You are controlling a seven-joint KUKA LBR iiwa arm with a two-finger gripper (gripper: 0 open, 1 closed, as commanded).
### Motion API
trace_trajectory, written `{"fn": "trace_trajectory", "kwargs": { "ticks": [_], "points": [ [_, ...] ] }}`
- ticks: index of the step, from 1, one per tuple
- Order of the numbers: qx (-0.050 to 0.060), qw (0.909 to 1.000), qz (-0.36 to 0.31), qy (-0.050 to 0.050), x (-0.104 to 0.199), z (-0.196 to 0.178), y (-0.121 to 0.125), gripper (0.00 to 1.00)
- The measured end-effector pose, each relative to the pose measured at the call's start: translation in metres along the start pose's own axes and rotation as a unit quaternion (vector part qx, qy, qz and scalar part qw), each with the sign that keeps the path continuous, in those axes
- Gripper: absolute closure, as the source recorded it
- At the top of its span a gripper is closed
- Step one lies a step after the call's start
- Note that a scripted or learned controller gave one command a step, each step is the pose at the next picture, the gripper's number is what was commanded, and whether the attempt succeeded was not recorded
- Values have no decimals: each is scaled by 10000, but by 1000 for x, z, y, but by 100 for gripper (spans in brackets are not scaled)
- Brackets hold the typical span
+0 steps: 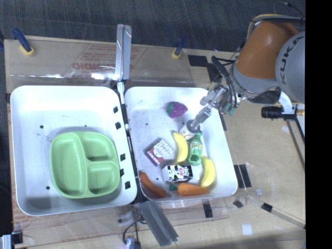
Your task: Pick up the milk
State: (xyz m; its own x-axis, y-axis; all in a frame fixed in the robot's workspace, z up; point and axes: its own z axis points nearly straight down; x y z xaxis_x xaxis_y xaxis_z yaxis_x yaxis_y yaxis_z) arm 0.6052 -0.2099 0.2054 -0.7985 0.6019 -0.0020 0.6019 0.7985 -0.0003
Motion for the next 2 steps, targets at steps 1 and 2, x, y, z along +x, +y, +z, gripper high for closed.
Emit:
{"fn": "trace_trajectory", "kwargs": {
  "ticks": [1, 2],
  "points": [
    [0, 10000, 0, 0, 0, 0, 0, 0],
    [0, 10000, 0, 0, 0, 0, 0, 0]
  ]
}}
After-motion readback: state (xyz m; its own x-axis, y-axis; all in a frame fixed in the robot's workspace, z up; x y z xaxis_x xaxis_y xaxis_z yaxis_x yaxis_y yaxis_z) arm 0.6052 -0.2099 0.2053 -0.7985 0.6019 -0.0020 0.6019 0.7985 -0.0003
